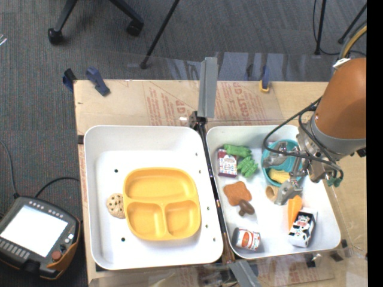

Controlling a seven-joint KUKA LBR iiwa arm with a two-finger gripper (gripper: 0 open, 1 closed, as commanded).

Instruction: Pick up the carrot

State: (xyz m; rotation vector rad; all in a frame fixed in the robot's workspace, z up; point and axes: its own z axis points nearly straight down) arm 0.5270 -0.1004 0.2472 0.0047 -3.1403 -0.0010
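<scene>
Reaching in from the right over the right bin (330,232), the arm (344,100). Hovering above the carrot's upper end, the gripper (287,191), finger state impossible to tell. Lying near the bin's right edge, the carrot (294,210), touching the milk carton (301,228).

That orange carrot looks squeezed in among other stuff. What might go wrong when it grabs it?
The carrot lies right against the milk carton, so the gripper might bump or catch the carton instead. The teal bowl and small cup sit close on the other side and might get knocked.
</scene>
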